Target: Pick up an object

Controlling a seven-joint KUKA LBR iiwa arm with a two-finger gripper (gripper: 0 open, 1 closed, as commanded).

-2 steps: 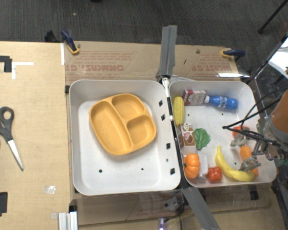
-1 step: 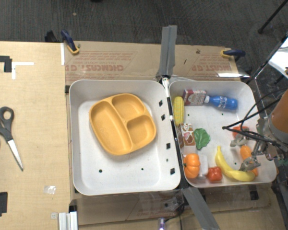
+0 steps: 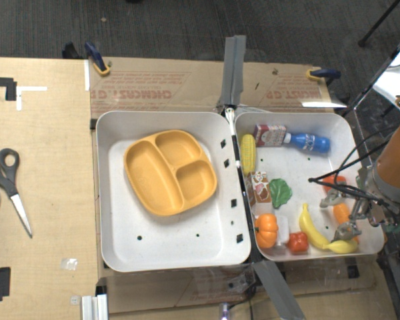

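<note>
Judging handling: every toy in the right bin (image 3: 347,122) looks like light, hollow plastic, stiff and smooth, so slipping is the likelier failure, not crushing.
Gripper: the gripper (image 3: 350,231) sits low at about 4 o'clock in the right bin, just over the tip of the banana (image 3: 318,231); whether its jaws are released or clenched cannot be told, as cables and metal parts crowd that spot.
Nearest thing: the banana lies curved along the bin's 5 o'clock edge, its far end at the gripper; best held across the middle of the curve, where it is narrowest and the pads meet flat sides.
Orange piece: a small orange toy (image 3: 341,213) lies just at 12 o'clock of the gripper, partly hidden by the wrist.
Round toys: the pumpkin (image 3: 267,231) and red tomato (image 3: 298,243) sit at 6 to 7 o'clock; round and glossy, likely to roll out of a pinch.
Long toys: the corn (image 3: 248,153) stands along the 10 o'clock wall, too close to it for a finger; the blue bottle (image 3: 309,142) lies at 12 o'clock, well apart, easy to grip across its body.
Left bin: the left bin (image 3: 120,245) bears a yellow divided plate (image 3: 171,172).
</note>
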